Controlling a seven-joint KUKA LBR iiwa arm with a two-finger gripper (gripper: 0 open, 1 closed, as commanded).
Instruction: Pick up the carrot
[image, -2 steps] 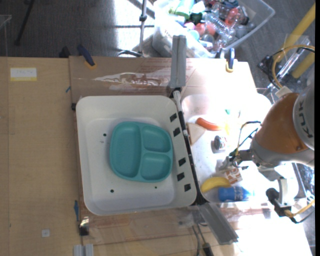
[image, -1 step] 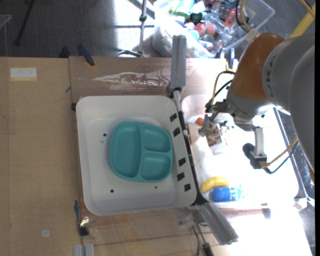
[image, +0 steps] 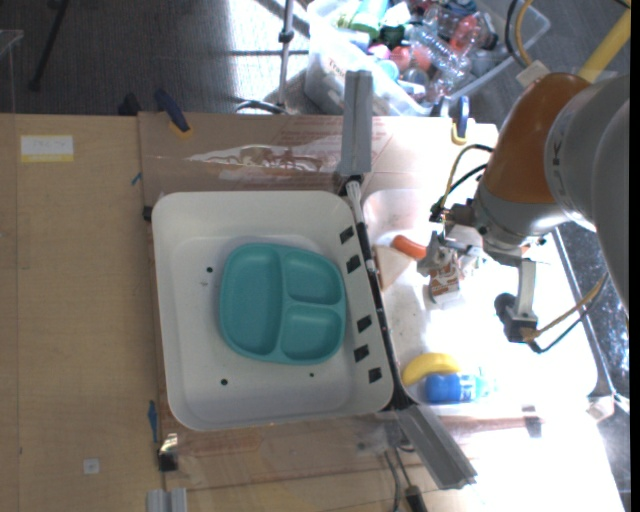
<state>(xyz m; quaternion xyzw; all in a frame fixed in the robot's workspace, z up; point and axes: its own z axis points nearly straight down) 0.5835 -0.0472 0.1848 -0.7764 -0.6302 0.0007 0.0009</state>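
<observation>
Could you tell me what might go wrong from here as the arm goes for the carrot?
1. The carrot lies close to the divider between the bins, so the gripper may bump that wall as it closes in.
2. The right bin is washed out by glare, and the carrot looks small and partly hidden by the gripper, so a grasp could easily miss or slip.
3. The yellow and blue objects lie further along the same bin; a sweep might knock them.

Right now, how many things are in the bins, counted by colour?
Teal: 1, the divided plate
Orange: 1, the carrot
Yellow: 1, a rounded thing
Blue: 1, a bottle-like thing
Total: 4
</observation>
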